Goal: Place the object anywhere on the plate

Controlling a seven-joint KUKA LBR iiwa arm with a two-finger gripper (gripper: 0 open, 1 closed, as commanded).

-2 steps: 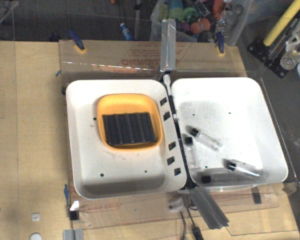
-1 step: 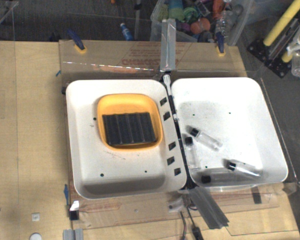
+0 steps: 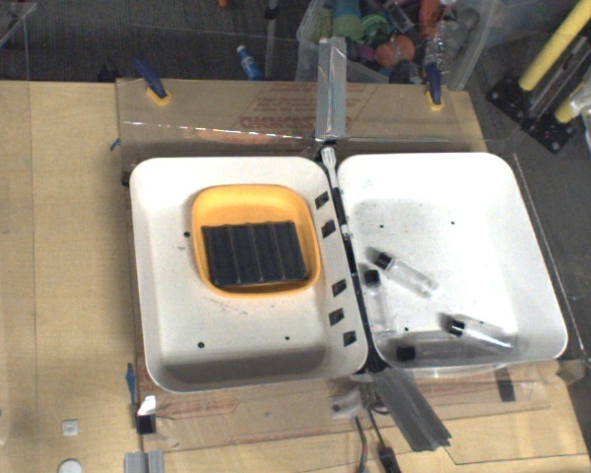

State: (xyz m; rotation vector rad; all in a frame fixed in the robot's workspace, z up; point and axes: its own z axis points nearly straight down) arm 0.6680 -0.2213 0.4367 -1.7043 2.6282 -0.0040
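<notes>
Two white bins sit side by side on the desk (image 3: pixel 49 264). Left bin (image 3: pixel 163 264) has an orange plate (image 3: pixel 209 208) with a dark ribbed block (image 3: pixel 254 254) lying on it, inside the rim. Right bin (image 3: pixel 473 205) holds two clear tube-like items with dark ends: one (image 3: pixel 402 271) near the divider, another (image 3: pixel 480 332) by the front wall. Arm and tool are out of frame, so tool state: cannot tell. Judgement: if the block is the object, the place step looks done and nothing more is called for; if a tube is the target, the next move is a reach into the right bin, grasp, carry left over the divider. Tubes are transparent and hard to outline; a third may lie along the front wall, unclear.
</notes>
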